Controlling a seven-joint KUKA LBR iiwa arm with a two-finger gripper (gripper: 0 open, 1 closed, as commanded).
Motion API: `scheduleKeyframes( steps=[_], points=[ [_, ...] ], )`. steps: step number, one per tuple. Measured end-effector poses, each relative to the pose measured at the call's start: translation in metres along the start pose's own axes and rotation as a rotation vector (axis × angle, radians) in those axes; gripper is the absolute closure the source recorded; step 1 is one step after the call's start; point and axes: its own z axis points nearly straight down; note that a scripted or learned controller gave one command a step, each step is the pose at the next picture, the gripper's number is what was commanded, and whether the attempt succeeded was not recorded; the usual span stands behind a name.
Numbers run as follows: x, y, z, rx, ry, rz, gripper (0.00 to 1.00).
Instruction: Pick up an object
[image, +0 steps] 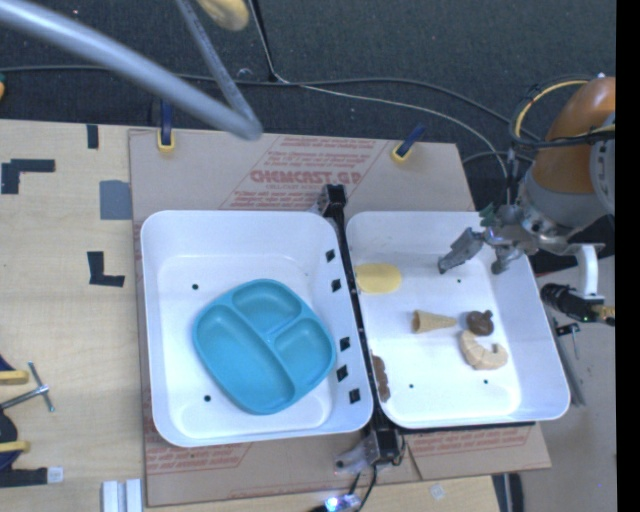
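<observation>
On the left of the table (60, 330), the left bin (165, 240) holds a blue divided plate (263, 345) lying flat, tilted toward the bin's lower right, with bare white floor along its top and left sides. A black divider (345, 300) runs between the two bins. In the right bin (430, 405), a pale yellow disc (379, 278) lies close to the divider, near the left wall. Further right, a small cone (433, 321) points left, just beside a dark brown lump (481, 322); a curved tan piece (484, 352) sits just below the lump. The lower part of this bin and its upper middle are bare. The gripper (478, 250) hangs over the bin's upper right corner, its fingers spread apart and grasping nothing, well clear of the food pieces.
</observation>
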Motion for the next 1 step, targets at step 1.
scheduleKeyframes(
  steps=[1],
  points=[
    [0.0006,0.0033,-0.009,-0.014,-0.003,-0.004,0.0]
  ],
)
